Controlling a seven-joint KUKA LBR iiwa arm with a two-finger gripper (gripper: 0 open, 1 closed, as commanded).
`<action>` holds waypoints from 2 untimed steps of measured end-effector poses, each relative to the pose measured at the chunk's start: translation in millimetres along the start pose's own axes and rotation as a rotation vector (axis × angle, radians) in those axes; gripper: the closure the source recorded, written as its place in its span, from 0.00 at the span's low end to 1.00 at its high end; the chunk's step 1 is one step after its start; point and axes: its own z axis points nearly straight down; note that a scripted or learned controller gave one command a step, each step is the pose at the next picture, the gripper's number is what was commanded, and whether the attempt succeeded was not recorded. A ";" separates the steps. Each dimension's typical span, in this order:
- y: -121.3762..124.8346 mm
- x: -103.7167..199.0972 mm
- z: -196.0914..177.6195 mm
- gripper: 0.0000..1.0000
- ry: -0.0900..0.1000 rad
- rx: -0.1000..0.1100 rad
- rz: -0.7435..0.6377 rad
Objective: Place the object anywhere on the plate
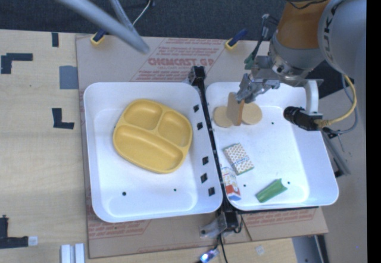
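The hand is hovering over the far left corner of the right bin, directly above a tan wooden piece; its opening cannot be told. The piece is appearing light, stiff and smooth, best pinched across its upright block. The yellow plate is waiting in the left bin.

A grey arm's gripper hangs over a tan wooden piece in the right bin. A yellow divided plate lies in the left bin.
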 end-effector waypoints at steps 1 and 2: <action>-13.8 48.0 -0.7 1.00 -0.001 0.000 0.001; -31.3 94.7 0.6 1.00 0.000 0.001 0.000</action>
